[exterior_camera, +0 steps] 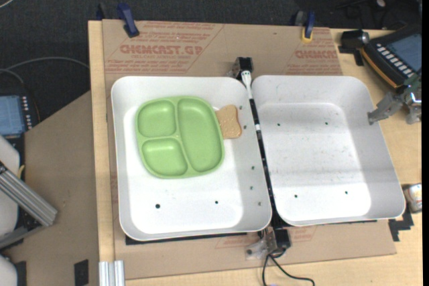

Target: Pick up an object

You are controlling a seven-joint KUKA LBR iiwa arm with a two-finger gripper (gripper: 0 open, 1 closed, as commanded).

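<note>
Both bins (194,218) sit ahead of the gripper (383,109), whose state I cannot tell; next, reach for the green plate (179,137).

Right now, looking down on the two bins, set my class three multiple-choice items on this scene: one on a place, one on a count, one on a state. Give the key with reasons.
1. Where does the green plate lie?
A. In the left bin
B. In the right bin
C. On the bench outside both bins

2. How many compartments does the green plate have?
A. Two
B. Three
C. Five

3. How does the tan piece stand to the plate?
A. It lies inside a compartment
B. It lies in the other bin
C. It lies at the plate's right edge, on the bin floor

Key: 1 A, as the plate sits in the left bin's upper half. 2 B, as its ridges mark off three hollows. 3 C, as the tan piece rests against the plate's right rim, outside the hollows.
</note>
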